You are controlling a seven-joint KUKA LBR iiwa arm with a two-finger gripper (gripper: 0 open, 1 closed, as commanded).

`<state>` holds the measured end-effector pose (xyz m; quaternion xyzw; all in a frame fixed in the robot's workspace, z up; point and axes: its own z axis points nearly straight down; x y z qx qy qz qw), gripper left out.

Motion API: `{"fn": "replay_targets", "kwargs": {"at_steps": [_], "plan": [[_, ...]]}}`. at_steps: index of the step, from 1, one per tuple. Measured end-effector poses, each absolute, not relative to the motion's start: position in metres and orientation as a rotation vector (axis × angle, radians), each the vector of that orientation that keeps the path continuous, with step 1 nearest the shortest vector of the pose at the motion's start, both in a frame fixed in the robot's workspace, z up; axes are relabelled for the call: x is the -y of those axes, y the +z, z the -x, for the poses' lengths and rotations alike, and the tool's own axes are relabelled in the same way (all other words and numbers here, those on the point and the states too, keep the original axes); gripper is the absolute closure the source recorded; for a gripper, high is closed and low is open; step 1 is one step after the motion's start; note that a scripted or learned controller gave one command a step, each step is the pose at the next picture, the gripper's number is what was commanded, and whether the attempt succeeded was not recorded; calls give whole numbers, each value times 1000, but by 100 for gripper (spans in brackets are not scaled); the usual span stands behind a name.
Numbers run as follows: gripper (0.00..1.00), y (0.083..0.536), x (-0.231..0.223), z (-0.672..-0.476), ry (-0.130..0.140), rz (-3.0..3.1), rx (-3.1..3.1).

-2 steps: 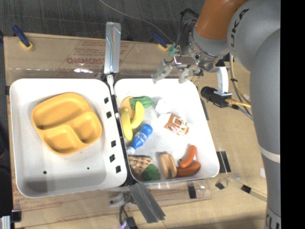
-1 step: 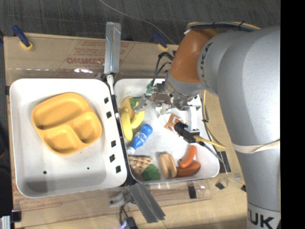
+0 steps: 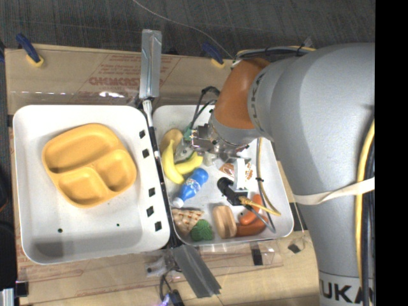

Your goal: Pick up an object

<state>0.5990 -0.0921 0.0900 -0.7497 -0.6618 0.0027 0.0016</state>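
The tool (image 3: 196, 142) is low in the right bin (image 3: 285, 204), at its rear left part, just beside the upper end of a yellow banana (image 3: 173, 164). Nothing can be seen in its grip, and whether it is released or clenched cannot be told from here. The banana lies along the bin's left wall. In front of it is a small blue bottle (image 3: 193, 185) with a white cap. Along the front wall lie a ribbed shell (image 3: 186, 218), a green broccoli floret (image 3: 203, 231), a tan bread roll (image 3: 224, 221) and an orange-red toy piece (image 3: 250, 222). The left bin (image 3: 38, 241) holds a yellow divided plate (image 3: 89, 164). The arm's base reads "KUKA" (image 3: 347, 291). The red print on the cardboard (image 3: 115, 80) covering the desk is not legible.
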Motion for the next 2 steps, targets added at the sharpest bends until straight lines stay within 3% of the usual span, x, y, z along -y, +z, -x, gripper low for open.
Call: {"fn": "replay_targets", "kwargs": {"at_steps": [1,2], "plan": [[100,100,91,-600,9,2348,2083],[100,175,95,-616,-5,2385,2048]]}}
